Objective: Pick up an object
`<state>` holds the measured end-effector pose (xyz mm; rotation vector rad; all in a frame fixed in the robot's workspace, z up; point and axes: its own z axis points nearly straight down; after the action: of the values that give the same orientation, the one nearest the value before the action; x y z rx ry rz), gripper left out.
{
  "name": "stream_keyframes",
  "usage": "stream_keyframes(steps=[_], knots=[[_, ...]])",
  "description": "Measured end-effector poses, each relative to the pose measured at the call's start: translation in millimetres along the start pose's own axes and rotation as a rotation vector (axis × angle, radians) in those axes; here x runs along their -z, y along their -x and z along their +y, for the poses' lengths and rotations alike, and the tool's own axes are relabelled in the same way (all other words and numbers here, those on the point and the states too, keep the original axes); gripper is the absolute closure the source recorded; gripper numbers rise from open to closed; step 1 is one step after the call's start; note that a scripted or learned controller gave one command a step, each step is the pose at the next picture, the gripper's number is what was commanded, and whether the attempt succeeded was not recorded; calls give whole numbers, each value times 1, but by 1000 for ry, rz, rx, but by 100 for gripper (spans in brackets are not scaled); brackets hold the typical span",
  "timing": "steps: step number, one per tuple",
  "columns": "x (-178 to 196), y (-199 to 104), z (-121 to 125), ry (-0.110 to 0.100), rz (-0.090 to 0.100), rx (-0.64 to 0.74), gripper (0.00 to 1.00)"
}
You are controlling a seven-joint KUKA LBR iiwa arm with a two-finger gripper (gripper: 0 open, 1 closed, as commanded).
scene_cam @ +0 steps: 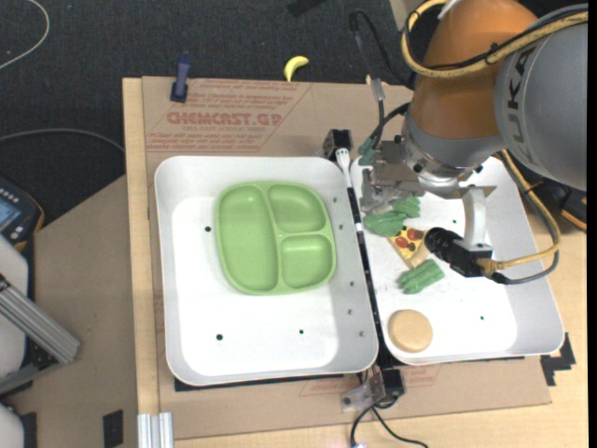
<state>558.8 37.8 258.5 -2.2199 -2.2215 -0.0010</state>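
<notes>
My gripper (pixel 390 197) reaches down into the right bin (pixel 522 329), close to its left wall, under the orange wrist band. Right below it lies a green toy piece (pixel 392 220), partly covered by the gripper. A small pizza-slice toy (pixel 408 242) lies just beneath that. Another green piece (pixel 422 276) rests lower in the bin, and a round tan cookie-like disc (pixel 410 329) sits near the bin's front left corner. Whether anything is between the gripper's tips is hidden.
The left bin (pixel 187 278) holds a green divided plate (pixel 276 237). A black camera unit with a cable (pixel 455 251) hangs off the wrist over the right bin. A blue clip (pixel 180 78) and a yellow banana toy (pixel 296 65) lie on the cardboard behind the bins.
</notes>
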Motion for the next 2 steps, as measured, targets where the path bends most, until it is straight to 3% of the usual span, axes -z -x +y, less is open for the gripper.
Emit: stream_keyframes(steps=[1,2], knots=[[-9,-107,9,2,2,9,100],[-18,-193,-33,-5,2,10,100]])
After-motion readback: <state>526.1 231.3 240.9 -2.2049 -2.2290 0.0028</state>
